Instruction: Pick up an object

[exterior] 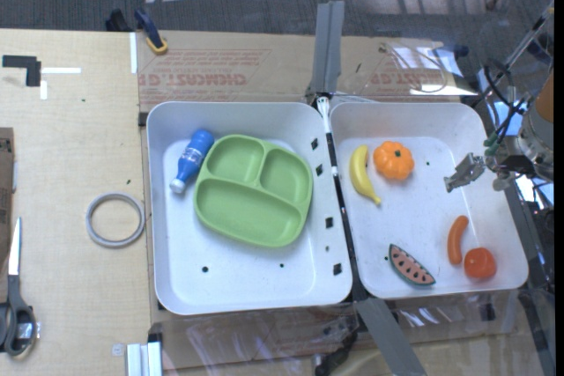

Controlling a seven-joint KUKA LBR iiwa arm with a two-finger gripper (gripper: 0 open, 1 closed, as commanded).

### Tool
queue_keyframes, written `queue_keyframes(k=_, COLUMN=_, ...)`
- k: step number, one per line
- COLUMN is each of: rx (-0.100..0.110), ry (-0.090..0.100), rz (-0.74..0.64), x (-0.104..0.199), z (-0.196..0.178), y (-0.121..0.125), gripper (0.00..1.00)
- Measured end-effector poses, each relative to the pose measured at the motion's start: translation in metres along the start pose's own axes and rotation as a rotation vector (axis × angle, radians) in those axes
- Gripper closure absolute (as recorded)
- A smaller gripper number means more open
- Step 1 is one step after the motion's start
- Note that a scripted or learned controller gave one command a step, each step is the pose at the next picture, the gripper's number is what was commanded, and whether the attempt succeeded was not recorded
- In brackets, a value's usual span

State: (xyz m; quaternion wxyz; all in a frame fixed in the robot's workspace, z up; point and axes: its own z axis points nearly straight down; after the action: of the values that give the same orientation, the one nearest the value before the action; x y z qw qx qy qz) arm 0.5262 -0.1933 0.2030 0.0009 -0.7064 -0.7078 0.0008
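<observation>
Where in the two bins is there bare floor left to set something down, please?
Left bin: the front strip below the green plate. Right bin: the middle, between banana, watermelon slice and sausage. Crowded: its front right corner by the tomato.

The arm [539, 114] is cut off by the picture's edge at three o'clock, so little beyond its wrist shows, and the gripper [464, 173] at its tip is too small and grey to tell how it is set. At eight o'clock a pair of scissors [14, 313] runs off the left edge, its handles partly lost. A brown strip [4, 163] at nine o'clock is likewise cut by that edge. At the bottom, near seven o'clock, a pale bracket [141, 357] is cropped. The blue bottle's [190, 158] label is too small to read.
</observation>
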Motion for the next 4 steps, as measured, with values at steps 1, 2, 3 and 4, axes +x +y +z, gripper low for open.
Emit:
queue_keyframes(k=1, rx=-0.001, ry=0.006, rz=-0.002, x=-0.023, z=0.102, y=-0.024, gripper=0.00)
queue_keyframes(k=2, rx=-0.002, ry=0.003, rz=0.001, x=-0.024, z=0.093, y=-0.024, gripper=1.00)
queue_keyframes(k=3, rx=-0.002, ry=-0.001, rz=0.000, x=0.046, z=0.111, y=0.052, gripper=1.00)
queue_keyframes(k=4, rx=-0.001, ry=-0.001, rz=0.000, x=0.046, z=0.111, y=0.052, gripper=0.00)
